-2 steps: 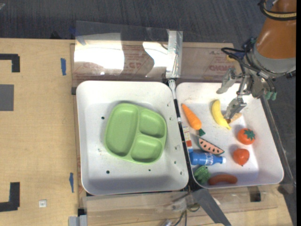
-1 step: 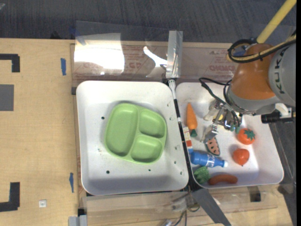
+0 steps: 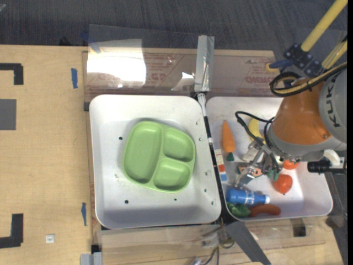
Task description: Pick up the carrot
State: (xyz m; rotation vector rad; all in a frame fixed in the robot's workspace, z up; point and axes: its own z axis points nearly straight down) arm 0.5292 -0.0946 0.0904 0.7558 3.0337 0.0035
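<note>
While seemingly parted and unladen, gripper just right of carrot, apart.

1. Two bins sit side by side on the counter: the left bin and the right bin.
2. A divided plate lies in the middle of the left bin.
3. The carrot lies in the right bin, near its left wall.
4. The end effector hangs over the right bin, just right of the carrot.
5. A bottle lies near the right bin's front edge, with a tomato to its right.
</note>
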